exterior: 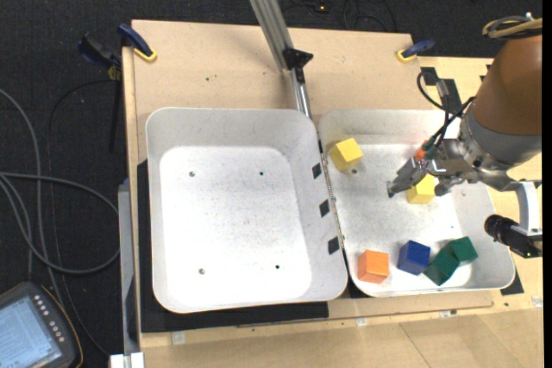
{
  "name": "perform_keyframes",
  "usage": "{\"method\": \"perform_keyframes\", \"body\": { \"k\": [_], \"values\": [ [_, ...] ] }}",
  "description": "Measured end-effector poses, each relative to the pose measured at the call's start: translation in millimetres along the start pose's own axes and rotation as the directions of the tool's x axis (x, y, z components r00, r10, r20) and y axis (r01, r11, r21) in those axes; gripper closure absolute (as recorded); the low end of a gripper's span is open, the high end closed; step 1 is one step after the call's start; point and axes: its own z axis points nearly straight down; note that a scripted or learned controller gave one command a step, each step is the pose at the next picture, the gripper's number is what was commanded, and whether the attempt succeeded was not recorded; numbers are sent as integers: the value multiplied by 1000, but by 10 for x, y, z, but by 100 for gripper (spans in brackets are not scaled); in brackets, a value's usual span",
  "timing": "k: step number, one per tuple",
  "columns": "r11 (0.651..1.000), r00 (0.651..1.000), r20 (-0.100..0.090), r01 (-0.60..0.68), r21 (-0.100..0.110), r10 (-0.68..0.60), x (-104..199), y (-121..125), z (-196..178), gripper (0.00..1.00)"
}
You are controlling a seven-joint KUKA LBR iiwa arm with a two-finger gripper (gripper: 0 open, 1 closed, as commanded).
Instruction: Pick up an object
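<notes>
My gripper (412, 184) hangs over the middle of the right bin (483, 284), reaching in from the right. A small yellow block (422, 191) lies right at its tip, partly covered by it; whether the block is gripped is unclear. A larger yellow cube (347, 153) sits near the bin's upper left corner. Along the bin's front edge lie an orange cube (373, 265), a blue cube (415, 256) and two green blocks (464, 250) (442, 266) that touch each other.
The left bin (172, 142) adjoins the right one along a shared rim with black clips. A slanted metal pole (263, 0) crosses the bench from the top down to the bins' junction. Clamps hold the bench's far corners.
</notes>
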Motion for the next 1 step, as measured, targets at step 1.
{"method": "perform_keyframes", "body": {
  "k": [1],
  "values": [
    [1000,1000,1,-2,-6,2,-3,9,-24,0]
  ]
}}
